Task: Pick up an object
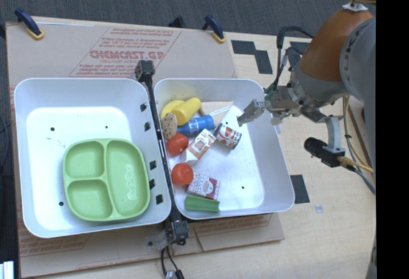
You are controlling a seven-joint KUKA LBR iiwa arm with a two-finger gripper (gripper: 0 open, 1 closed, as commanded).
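Note:
The right bin [271, 169] holds several small objects: a yellow toy [181, 108], a blue bottle [197, 124], a round cookie [169, 123], two red balls [177, 143] [182, 173], a small white and red carton [202, 142], a little can [228, 135], a red box [204, 186] and a green piece [202, 204]. My gripper [261, 117] hangs over the bin's upper right part, just right of the can. It is open, with nothing between its fingers.
The left bin [38, 105] holds a green divided plate [105, 179]. A black clip [145, 69] sits where the two bins meet at the back. The bins rest on cardboard [128, 48], held by blue clamps [214, 27]. The arm [332, 60] fills the right side.

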